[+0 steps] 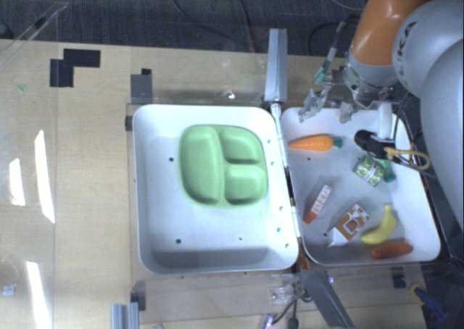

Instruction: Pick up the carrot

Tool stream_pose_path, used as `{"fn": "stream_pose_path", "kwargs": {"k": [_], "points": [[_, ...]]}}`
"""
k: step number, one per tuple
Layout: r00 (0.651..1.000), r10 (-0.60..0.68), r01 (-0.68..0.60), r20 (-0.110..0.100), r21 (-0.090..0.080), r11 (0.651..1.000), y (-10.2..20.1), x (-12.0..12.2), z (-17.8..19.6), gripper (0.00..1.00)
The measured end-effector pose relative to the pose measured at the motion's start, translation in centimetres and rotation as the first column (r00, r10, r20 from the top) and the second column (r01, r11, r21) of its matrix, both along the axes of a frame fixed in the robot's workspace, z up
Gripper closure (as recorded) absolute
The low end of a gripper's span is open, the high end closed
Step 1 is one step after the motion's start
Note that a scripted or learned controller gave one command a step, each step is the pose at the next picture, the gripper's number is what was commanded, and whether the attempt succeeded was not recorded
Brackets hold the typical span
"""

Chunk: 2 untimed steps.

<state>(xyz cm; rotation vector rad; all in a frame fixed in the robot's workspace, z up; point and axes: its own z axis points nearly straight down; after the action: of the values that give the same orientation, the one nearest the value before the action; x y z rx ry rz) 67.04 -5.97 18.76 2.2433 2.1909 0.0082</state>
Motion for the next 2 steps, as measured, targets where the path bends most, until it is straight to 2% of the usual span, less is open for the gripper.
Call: {"fn": "stream_pose_path", "kwargs": {"k": [1, 2], "points": [[0.912, 0.411, -0.411, -0.009, 0.003, 0.912, -3.5, -0.1, -9.8, 0.0], [0.911, 0.413, -0.413, 0.006, -0.008, 0.911, -3.4, 0.3, -8.5, 1.0]]}}
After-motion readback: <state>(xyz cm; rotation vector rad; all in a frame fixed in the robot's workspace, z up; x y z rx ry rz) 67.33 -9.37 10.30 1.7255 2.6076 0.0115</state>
